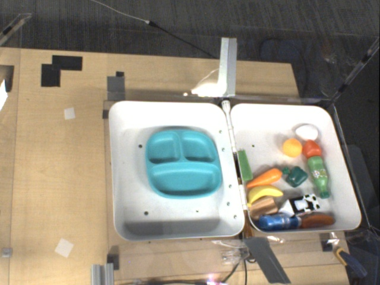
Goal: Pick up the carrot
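where it lies, carrot [265, 177] touching banana [265, 193], beside green block [244, 165] and dark green piece [295, 175]

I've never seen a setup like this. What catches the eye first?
The turquoise three-compartment plastic plate sits alone in the left white bin. The right white bin holds a jumble of toy food, the orange carrot lying just above a yellow banana.

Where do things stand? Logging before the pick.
Carrot lying in right bin, untouched. Banana right below it, green block to its left, dark green piece to its right.
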Robot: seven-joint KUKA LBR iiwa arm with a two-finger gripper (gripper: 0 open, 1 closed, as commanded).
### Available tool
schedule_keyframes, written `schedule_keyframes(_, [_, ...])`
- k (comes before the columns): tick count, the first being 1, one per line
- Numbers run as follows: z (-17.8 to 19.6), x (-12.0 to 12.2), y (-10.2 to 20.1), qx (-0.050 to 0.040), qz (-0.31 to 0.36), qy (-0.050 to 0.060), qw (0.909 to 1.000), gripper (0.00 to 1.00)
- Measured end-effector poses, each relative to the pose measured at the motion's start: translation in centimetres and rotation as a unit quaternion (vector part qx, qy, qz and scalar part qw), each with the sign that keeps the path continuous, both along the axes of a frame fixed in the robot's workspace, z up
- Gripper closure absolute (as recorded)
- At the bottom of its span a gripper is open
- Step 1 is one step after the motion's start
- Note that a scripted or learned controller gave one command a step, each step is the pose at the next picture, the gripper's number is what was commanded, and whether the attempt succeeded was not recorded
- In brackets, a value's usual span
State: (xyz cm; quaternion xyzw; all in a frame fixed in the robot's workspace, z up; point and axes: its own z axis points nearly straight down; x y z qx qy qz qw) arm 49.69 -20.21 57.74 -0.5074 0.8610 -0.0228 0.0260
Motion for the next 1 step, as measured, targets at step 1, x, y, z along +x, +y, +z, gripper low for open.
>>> schedule_keyframes(1, [-0.01,0.00,0.00,0.0001,0.000,0.000,1.0000,0.00])
